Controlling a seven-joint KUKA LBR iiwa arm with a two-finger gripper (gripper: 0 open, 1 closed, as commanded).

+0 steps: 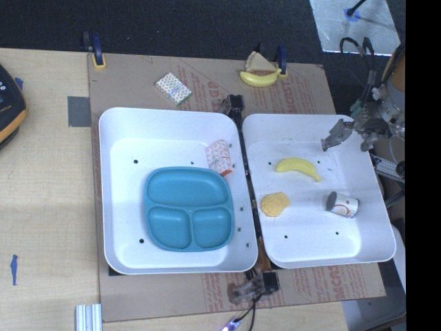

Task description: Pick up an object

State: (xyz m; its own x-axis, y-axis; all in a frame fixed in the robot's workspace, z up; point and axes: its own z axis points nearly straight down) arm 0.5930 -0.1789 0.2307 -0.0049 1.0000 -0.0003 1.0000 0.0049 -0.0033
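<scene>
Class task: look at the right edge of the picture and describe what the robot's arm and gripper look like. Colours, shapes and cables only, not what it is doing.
The gripper is grey metal, with slim, angular fingers. Behind it sits a blocky grey wrist with pale parts. An orange patch of the arm shows above that, at the picture's edge. A thin dark cable loops above the wrist.

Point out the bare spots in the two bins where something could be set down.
Right bin: bare along the near wall, below the cookie and cup; also the far-left corner above the banana. Left bin: bare strip left of the blue tray and along the far wall. Crowded by the gripper and around the carton.
</scene>
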